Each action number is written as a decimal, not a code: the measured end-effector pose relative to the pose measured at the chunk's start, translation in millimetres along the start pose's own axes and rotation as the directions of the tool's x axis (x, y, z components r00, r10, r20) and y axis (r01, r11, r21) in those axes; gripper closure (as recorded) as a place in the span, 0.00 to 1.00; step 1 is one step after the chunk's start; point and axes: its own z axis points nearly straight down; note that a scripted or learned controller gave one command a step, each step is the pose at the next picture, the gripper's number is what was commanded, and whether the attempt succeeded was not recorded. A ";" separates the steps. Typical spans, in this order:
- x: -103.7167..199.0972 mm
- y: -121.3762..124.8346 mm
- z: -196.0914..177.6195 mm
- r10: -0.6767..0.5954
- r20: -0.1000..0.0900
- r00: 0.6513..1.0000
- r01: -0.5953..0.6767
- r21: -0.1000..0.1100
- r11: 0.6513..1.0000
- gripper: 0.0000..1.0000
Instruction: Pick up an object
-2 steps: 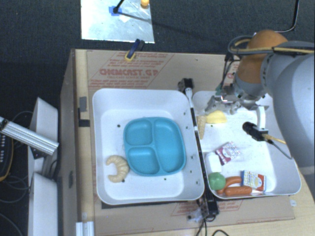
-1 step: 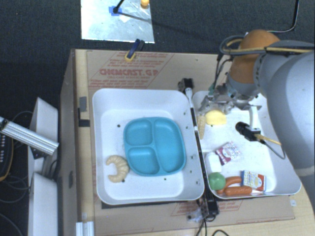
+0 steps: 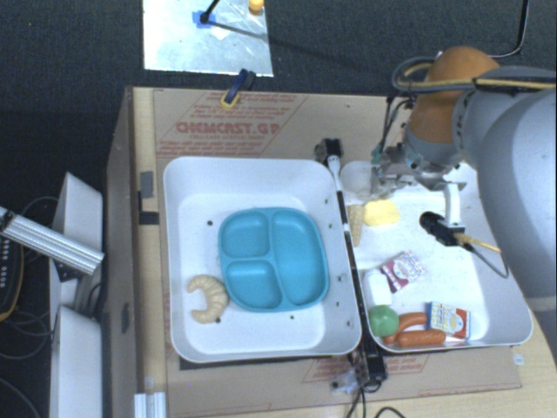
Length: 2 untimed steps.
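On the cardboard-topped bench (image 3: pixel 235 129), two white bins (image 3: pixel 187 259) over dark carpet (image 3: pixel 70 59).

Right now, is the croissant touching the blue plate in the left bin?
Touching, as far as the camera view shows: the croissant curls against the lower left edge of the blue plate, with no white bin floor visible between them where they meet.

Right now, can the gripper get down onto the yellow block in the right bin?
Probably yes. The gripper hangs at the right bin's far end, right beside the yellow block, and nothing lies on top of it; only the cone sits close alongside.
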 end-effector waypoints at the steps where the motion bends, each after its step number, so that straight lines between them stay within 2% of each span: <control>1: 0.1 -0.1 0.2 -0.001 0.000 1.000 0.001 0.000 1.000 0.00; 2: -1.1 -1.7 11.9 0.003 -0.001 1.000 -0.003 0.004 1.000 0.00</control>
